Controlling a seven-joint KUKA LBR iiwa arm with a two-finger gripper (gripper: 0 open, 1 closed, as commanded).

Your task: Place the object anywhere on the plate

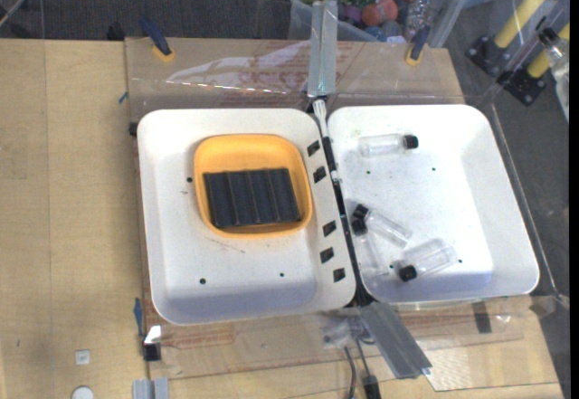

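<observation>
Lowest in the right bin (470, 139) lies a clear vial (423, 260) with a black cap, a second vial (380, 225) just beside it and a third (387, 144) well apart near the far wall. In the left bin (167, 280) sits the orange plate (253, 151), a black ridged slab (251, 198) resting on it. If a vial is the object, it is not yet on the plate and the pick has not begun — the next move calls for a grasp across a vial's body, then a carry over the divider. If the slab is meant, the task looks done.
</observation>
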